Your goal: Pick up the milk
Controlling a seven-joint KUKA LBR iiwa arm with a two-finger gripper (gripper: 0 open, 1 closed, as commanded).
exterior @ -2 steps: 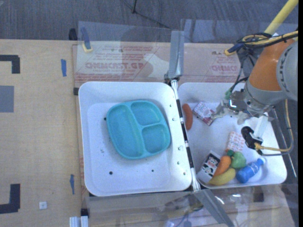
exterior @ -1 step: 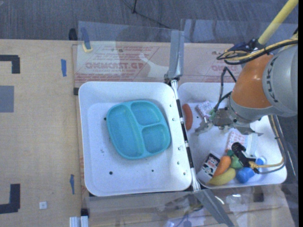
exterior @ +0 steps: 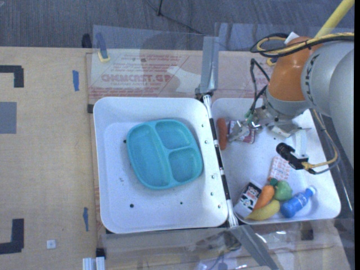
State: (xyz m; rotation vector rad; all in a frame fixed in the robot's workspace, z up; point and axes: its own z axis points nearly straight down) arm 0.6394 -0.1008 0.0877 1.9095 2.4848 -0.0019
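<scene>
Camera view showed me the gripper (exterior: 243, 129) low in the right bin's (exterior: 332, 207) far-left corner, whether clenched or released I could not tell, while the milk (exterior: 248, 197) lay well apart toward the near edge, tilted, just beside the carrot (exterior: 265, 194).

A turquoise three-compartment plastic plate (exterior: 165, 153) lies in the white left bin (exterior: 107, 114). In the white right bin (exterior: 332, 204): black-and-white milk carton (exterior: 249, 196), orange carrot (exterior: 265, 196), yellow banana (exterior: 265, 211), blue bottle (exterior: 296, 203).
</scene>
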